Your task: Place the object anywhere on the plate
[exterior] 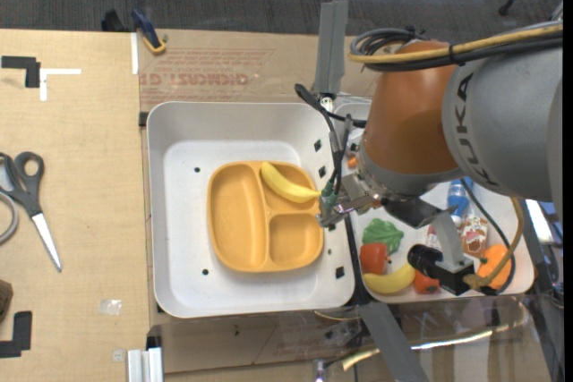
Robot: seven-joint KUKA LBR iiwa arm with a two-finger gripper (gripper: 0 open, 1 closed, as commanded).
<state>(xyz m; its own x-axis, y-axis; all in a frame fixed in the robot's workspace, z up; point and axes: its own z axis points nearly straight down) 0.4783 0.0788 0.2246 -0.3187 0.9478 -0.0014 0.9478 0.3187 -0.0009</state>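
Yellow-orange plastic plate (242, 219), smooth, rounded, three compartments, sits in left white bin (170, 219). Curved yellow banana (288, 183) lies in the plate's upper right compartment, tip overhanging the rim. Tool (329, 203) hangs just beside that tip at the plate's right edge; open or closed cannot be told. Right bin (524, 277): second banana (389, 282), green leafy piece (383, 233), red fruit (374, 258). Steel scissors (31, 201) on wooden counter (72, 282).

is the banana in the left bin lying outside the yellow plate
No, the banana lies on the yellow plate, in its upper right compartment.
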